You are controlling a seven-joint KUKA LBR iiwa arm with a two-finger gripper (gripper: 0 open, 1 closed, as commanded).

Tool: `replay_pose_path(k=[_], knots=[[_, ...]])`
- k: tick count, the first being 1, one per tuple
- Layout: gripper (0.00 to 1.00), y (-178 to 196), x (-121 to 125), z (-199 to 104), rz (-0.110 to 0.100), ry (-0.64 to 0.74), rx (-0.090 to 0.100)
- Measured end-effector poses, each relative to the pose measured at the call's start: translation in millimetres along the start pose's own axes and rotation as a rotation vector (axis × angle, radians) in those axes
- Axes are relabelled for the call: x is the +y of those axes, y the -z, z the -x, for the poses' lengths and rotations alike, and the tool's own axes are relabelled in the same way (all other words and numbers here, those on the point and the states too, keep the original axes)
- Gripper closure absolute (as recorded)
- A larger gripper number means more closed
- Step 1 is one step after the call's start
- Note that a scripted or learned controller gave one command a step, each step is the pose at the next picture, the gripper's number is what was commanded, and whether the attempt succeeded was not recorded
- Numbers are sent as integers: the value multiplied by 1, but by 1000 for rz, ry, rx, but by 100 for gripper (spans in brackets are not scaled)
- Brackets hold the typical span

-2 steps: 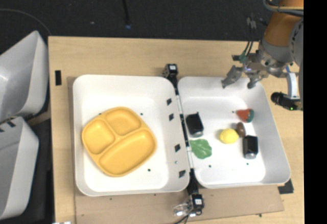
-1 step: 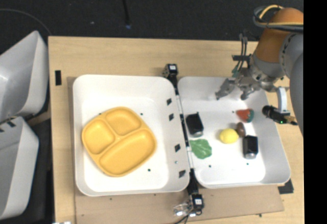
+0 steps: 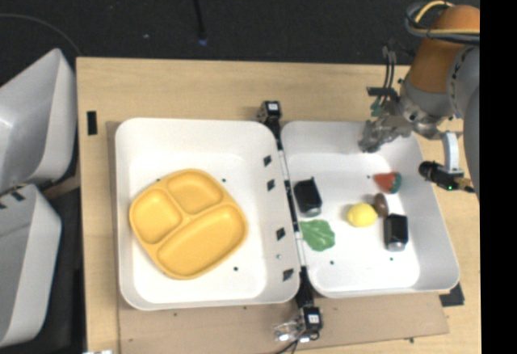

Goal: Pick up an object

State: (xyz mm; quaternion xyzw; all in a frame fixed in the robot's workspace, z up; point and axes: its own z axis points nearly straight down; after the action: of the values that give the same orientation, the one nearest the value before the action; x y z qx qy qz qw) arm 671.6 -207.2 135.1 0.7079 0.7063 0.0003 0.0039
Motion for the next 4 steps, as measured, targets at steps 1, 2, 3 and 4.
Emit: replay_pose_path(k=[1, 2, 3, 4], knots=[[100, 49, 3, -7, 0, 4, 3], [100, 100, 0, 3, 1, 2, 1], [100, 133, 1, 4, -1, 6, 3], [100, 140, 3, -54, -4, 9, 5]])
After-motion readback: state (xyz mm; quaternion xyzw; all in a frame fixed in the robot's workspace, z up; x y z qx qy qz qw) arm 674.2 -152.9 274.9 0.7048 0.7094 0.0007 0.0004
